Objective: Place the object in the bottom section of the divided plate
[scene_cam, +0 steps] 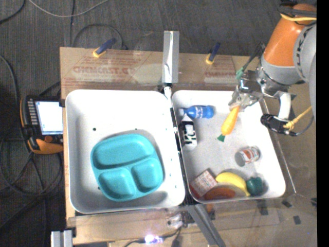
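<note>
A teal divided plate (105, 156) lies in the left bin, with one long section on its far side and two smaller ones on its near side. All its sections hold nothing. My gripper (238, 103) is over the far part of the right bin, shut on the top end of an orange toy carrot (230, 121). The carrot hangs slanted down and to the left, green tip lowest, above the bin floor.
The right bin (267, 138) holds a blue bottle (198, 112), a black-and-white bottle (188, 134), a small can (248, 155), a banana (231, 180), a green item (256, 185), a red item (220, 193) and a small box (203, 180). The bins' shared wall (176, 138) runs between the plate and the carrot.
</note>
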Controlling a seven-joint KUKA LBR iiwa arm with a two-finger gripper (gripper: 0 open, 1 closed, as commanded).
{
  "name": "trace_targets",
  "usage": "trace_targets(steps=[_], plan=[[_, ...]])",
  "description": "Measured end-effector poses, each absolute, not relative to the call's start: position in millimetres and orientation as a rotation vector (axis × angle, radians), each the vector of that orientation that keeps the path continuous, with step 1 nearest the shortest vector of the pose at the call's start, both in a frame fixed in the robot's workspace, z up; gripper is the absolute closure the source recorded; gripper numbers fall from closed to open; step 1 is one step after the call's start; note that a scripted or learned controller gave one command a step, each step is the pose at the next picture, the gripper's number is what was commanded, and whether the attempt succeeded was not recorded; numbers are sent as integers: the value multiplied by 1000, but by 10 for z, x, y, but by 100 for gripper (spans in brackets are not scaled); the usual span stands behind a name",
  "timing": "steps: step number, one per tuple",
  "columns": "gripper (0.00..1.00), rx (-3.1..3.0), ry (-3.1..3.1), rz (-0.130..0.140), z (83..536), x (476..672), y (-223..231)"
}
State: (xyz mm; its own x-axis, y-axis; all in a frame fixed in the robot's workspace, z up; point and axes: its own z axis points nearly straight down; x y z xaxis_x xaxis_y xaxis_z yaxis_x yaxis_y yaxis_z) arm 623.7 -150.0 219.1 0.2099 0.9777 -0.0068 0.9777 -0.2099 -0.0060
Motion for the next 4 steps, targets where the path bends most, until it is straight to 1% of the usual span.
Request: trace_targets(steps=[1,2,3,4], plan=[[100,-2096,-2334,5,1798,6494,-664],[100,-2118,-2317,9,1384,6599,-1453],[100,-2118,-2316,4,2374,6089,-1400],[100,-2094,-2340,5,3432,5460,-1188]])
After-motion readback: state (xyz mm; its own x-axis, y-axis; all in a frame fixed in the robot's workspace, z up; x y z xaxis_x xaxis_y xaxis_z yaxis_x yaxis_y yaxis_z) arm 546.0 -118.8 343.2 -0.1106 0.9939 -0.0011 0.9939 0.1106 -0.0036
